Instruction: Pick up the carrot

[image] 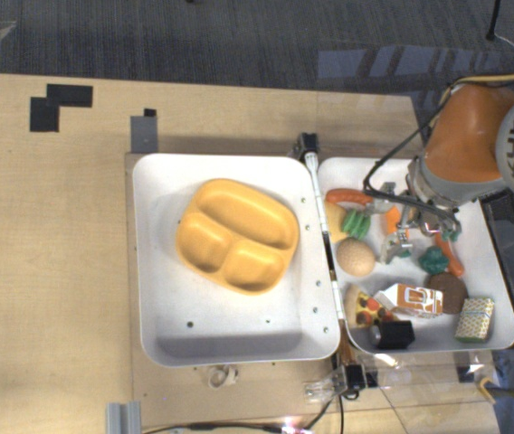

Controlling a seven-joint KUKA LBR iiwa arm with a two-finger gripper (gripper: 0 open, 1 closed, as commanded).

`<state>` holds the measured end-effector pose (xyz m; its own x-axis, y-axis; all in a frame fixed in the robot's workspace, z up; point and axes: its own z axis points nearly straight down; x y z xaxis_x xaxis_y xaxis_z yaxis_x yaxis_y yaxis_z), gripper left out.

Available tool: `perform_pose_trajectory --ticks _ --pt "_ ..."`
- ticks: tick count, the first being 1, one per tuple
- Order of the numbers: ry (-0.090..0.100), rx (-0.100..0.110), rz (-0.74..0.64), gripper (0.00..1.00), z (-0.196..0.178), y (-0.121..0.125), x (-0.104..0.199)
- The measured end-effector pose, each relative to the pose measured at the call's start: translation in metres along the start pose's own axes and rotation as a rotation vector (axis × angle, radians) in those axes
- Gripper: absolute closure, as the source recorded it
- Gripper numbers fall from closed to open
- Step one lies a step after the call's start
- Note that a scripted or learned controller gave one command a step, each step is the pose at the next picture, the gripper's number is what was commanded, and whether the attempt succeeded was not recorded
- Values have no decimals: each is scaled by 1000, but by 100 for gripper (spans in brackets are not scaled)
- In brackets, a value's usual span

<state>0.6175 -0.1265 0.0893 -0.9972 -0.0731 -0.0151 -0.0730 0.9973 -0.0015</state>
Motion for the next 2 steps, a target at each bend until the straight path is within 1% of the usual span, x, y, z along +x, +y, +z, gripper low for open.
perform_pose_trajectory --ticks 1,2 --pt "-12 2 -6 100 -14 2 -5" --pt "-11 1 -7 0 -14 2 -5"
